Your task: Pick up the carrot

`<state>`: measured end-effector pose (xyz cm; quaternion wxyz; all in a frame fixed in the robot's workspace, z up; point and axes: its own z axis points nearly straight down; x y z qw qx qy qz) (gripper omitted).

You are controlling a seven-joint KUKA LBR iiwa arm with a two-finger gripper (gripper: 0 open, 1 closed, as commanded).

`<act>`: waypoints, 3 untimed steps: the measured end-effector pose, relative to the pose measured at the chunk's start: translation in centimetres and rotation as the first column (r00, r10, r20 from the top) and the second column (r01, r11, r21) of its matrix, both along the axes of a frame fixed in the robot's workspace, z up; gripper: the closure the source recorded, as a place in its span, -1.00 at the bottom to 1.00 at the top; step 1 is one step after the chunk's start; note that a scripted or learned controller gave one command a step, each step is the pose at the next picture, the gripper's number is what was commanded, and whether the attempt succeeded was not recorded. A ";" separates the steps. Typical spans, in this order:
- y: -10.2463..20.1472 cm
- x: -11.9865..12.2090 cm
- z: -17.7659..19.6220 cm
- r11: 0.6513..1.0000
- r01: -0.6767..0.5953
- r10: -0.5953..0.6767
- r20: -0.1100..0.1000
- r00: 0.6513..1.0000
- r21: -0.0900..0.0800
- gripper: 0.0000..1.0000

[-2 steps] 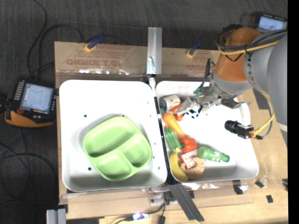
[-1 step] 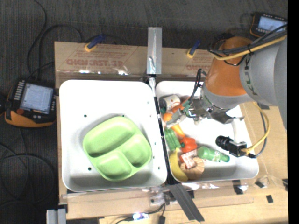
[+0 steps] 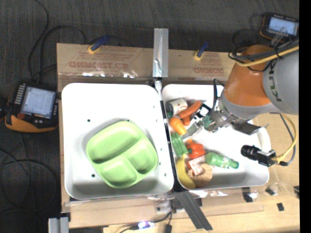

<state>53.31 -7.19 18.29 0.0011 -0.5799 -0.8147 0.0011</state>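
From above, the long orange tapered carrot (image 3: 190, 110) lies slanted at the far left of the right-hand shallow white plastic bin (image 3: 252, 178), just beyond a small orange fruit-shaped toy (image 3: 177, 126) and beside a white cup-like piece (image 3: 177, 104), with the green bottle (image 3: 221, 160) well nearer the front of that bin. The grey two-finger gripper (image 3: 198, 125) hangs just in front of the carrot, nothing between its fingers; whether they stand apart or together I cannot tell. I judge this the approach step, and the next move calls for shifting toward the bin's far wall, lining up across the carrot, then descending
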 end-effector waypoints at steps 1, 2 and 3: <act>-2.9 1.2 -9.0 0.971 -0.239 0.239 0.014 0.971 -0.002 -1.00; -2.7 1.6 -7.6 0.971 -0.240 0.240 0.026 0.970 -0.002 1.00; 3.4 -1.8 0.0 0.837 -0.548 0.548 0.003 0.837 0.002 1.00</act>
